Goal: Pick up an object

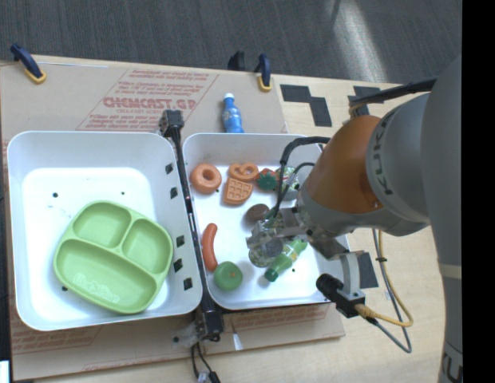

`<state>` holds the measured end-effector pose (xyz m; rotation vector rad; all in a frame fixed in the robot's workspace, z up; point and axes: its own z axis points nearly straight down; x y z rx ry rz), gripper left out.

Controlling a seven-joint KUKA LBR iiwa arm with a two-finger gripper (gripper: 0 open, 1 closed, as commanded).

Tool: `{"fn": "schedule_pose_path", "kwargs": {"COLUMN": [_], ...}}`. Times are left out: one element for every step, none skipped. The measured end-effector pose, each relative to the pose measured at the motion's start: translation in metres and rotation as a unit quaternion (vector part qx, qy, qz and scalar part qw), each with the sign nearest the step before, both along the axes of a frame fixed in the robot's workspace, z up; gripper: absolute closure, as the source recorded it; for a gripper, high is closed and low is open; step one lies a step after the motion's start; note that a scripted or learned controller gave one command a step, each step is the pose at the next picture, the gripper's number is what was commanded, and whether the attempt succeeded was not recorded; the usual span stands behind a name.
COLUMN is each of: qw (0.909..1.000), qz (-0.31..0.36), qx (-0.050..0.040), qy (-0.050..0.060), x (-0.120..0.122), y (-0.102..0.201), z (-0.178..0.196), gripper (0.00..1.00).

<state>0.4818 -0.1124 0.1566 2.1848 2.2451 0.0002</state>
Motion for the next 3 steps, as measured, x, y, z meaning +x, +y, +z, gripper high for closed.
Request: {"fn": "schedule_pose_path", "kwargs": {"qw": [1.0,1.0,1.0], "qz": [0.002,0.004,0.006], "qx": [-0.0013,-0.0023,-0.0033], "qy": [-0.001,-0.002,-0.005], "x": [0.001,0.003,0.004], "y": [0.0,0.0,0.0], "z": [0.01,0.02,0.03], "gripper": [1.0,1.0,1.0]}}
